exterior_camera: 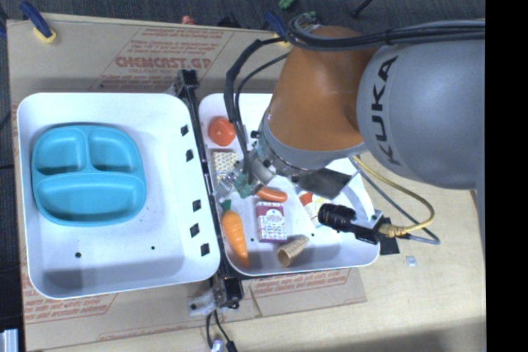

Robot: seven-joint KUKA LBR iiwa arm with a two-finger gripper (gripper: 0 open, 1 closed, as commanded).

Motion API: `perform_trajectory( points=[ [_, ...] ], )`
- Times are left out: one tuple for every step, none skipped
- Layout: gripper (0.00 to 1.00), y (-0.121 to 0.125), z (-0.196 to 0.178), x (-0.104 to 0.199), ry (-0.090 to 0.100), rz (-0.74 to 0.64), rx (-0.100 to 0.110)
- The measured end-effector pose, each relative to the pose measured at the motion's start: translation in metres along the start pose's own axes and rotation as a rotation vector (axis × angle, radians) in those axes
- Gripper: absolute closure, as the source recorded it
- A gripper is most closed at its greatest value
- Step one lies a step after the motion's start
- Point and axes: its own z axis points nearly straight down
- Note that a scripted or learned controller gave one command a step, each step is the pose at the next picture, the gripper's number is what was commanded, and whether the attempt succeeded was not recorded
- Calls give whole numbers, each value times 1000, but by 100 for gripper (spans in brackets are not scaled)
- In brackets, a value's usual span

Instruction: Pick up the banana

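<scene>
Overhead, the right bin [334,257] is largely covered by the grey and orange arm [330,103]. A blue divided tray [87,173] is held by the left bin [165,247]. The gripper [247,176] is lowered among the right bin's clutter; whether it is apart or together cannot be told. A carrot [235,233] and a tomato [220,130] are seen nearby; the banana's place cannot be told.

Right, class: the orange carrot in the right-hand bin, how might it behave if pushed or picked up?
The carrot looks like a moulded toy, so probably stiff and light. Its tapered, rounded shape may roll in a curve if pushed. Lying near the bin's rim, it probably offers little room there.
</scene>
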Motion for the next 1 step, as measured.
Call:
perform_trajectory(
  points=[
    [100, -5, -126, -76, -2, -163, -1]
  ],
)
